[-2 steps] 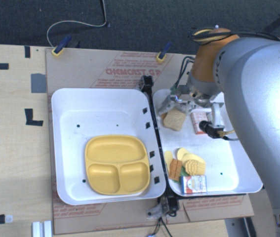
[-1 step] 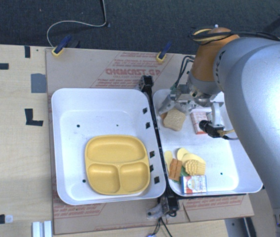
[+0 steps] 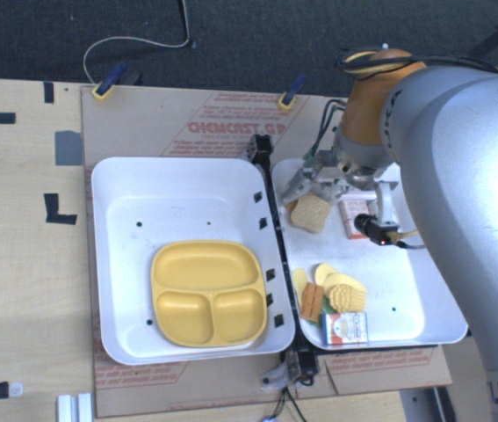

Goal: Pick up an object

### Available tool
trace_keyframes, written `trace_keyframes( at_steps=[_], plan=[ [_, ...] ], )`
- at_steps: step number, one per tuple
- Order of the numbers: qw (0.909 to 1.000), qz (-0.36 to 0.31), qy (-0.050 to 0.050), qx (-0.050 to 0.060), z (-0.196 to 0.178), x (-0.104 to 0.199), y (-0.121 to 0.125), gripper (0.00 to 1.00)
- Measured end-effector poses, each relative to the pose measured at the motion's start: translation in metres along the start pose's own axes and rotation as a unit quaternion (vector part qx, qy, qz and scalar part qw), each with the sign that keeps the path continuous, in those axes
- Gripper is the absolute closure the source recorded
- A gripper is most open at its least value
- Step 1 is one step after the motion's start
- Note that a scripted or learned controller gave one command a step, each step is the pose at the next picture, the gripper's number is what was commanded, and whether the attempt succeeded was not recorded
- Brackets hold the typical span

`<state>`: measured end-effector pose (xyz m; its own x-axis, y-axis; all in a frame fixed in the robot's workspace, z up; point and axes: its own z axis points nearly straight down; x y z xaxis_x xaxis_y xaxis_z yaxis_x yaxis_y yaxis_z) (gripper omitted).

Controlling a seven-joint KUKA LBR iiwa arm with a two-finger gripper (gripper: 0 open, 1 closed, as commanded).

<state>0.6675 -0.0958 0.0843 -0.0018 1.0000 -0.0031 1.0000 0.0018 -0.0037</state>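
Note:
My gripper (image 3: 317,181) hangs low over the far part of the right bin (image 3: 407,323). A tan slice of toast (image 3: 310,213) lies just below it, close to or touching the gripper's lower end; I see nothing held. Beside the toast, to its right, a small red and white box (image 3: 352,217) lies partly under the wrist. Toward the bin's near left corner sits a heap of toy food: yellow chips (image 3: 326,277), a ridged yellow cracker (image 3: 347,297), orange sticks (image 3: 311,301) and a green, red and white packet (image 3: 346,328).
The left bin (image 3: 126,200) holds a yellow divided plate (image 3: 209,290) in its near half. A black divider (image 3: 270,227) runs between the bins. The big grey arm (image 3: 459,174) covers the right bin's right side. Cardboard (image 3: 222,121) lies under both bins.

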Motion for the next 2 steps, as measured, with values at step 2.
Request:
trace_keyframes(
  at_steps=[2],
  plan=[
    [1.0,0.0,0.001,-0.001,-0.0001,-0.0026,0.0006,0.0]
  ],
)
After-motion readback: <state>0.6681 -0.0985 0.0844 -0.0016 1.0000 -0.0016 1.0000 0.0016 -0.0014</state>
